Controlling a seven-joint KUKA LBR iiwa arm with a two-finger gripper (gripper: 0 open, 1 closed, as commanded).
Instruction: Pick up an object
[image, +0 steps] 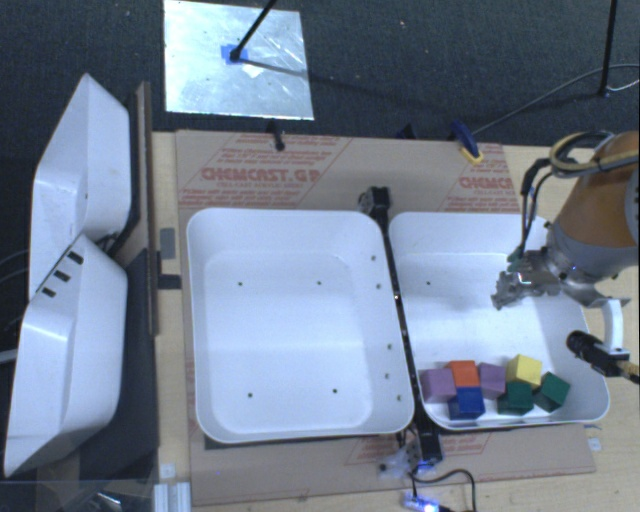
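Seven or so small blocks huddle along the near wall of the right bin, touching one another: purple, orange, blue, yellow, green. We note the gripper hanging above this bin's far-right floor, well apart from the cluster, nothing seen in its grasp; whether it is spread or closed we cannot tell. We judge the approach phase. To do it well, we would descend on an outer block, the yellow one, avoiding neighbours and the bin wall.
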